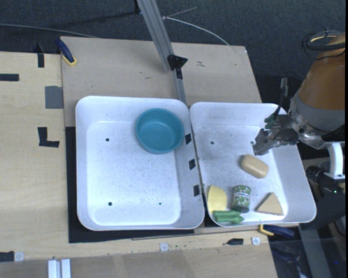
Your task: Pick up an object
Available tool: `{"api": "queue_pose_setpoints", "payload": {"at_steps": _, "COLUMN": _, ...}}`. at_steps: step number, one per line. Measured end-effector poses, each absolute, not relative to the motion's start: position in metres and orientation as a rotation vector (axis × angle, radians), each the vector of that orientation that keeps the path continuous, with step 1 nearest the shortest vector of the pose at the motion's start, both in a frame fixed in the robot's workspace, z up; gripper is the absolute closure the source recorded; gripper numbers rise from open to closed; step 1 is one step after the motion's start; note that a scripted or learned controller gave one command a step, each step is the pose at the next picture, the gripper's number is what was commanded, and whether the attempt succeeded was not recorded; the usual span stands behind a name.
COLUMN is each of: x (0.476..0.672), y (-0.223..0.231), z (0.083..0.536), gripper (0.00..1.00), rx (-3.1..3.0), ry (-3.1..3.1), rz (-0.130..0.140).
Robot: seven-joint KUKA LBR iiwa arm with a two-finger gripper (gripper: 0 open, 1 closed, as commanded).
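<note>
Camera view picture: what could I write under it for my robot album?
A robot's pincer hangs over the right bin just above a tan soap-like block, while a blue bowl sits in the left bin.

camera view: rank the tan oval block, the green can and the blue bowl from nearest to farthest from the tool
1. tan oval block, right bin, just below the tool
2. green can, right bin, toward the front edge
3. blue bowl, left bin, far corner

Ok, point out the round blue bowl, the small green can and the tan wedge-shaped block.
Round blue bowl (159,131), camera view, on its inner floor.
Small green can (240,198), camera view, on its side wall.
Tan wedge-shaped block (270,205), camera view, on its top face.
</note>
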State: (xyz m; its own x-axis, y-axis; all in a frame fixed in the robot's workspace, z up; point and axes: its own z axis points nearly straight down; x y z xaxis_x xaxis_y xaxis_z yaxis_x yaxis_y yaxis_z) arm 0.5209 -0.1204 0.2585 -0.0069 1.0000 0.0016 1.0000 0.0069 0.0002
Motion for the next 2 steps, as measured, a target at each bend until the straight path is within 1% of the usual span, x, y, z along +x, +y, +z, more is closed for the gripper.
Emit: {"api": "queue_pose_setpoints", "payload": {"at_steps": 2, "x": 0.556, "y": -0.033, "z": 0.249, "gripper": 1.00, "rx": -2.214, "ry": -2.227, "rz": 0.002}}
